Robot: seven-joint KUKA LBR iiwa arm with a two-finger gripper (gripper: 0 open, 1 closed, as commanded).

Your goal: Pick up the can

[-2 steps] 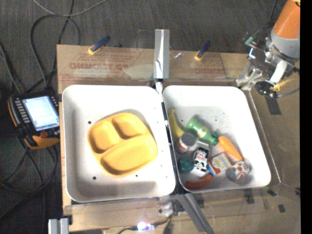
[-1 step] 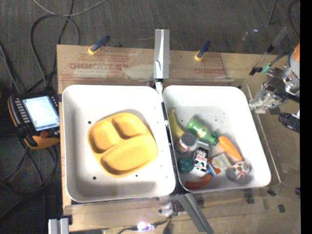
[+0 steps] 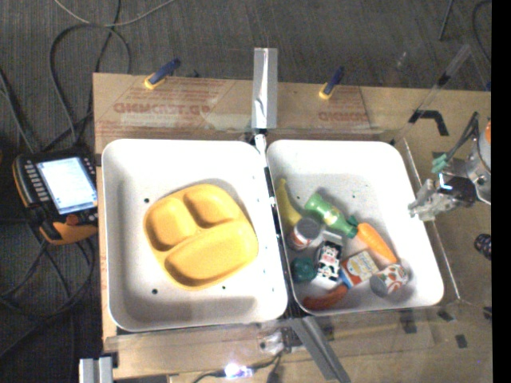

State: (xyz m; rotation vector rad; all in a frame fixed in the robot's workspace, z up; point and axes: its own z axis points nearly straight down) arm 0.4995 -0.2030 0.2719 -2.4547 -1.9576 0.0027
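From the camera view, two white bins are seen side by side on the table (image 3: 112, 94). The left bin (image 3: 120, 166) is occupied by a yellow divided tray (image 3: 201, 234), with bare floor left all around it up to the walls. In the right bin (image 3: 399, 174), the things are crowded toward the near half, and the far half is left as open floor. The can (image 3: 306, 233) is found near the bin's left wall, just beside a banana (image 3: 286, 206) and touching or nearly touching a green bottle (image 3: 329, 214). A carrot (image 3: 377, 244), a small carton (image 3: 361, 266) and a cow-patterned box (image 3: 328, 262) are packed close by. The tool (image 3: 427, 200) is seen at the right bin's right rim, well apart from the can, with nothing held between its fingers; how wide it stands cannot be told.
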